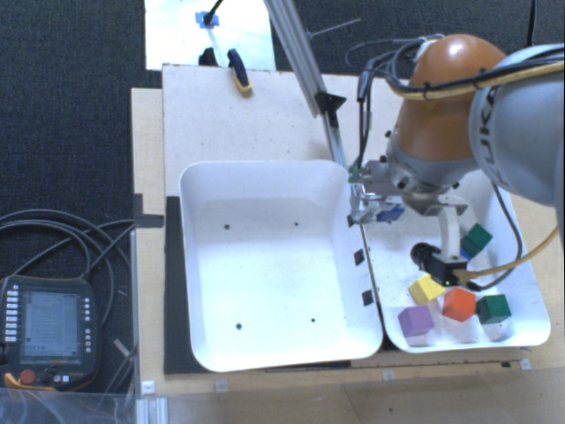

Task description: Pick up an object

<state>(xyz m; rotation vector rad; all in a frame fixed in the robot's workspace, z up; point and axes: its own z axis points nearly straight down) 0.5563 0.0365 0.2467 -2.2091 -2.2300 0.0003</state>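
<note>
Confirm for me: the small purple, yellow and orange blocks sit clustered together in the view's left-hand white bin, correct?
Not quite. The camera view shows the small purple block, yellow block and orange block clustered together in the right-hand white bin, not the left-hand one.

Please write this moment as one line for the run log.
tool: at inner rim of right bin | in that bin: yellow block, orange block, purple block, green block, teal block

Left bin — glossy plastic, bench matt board
</note>
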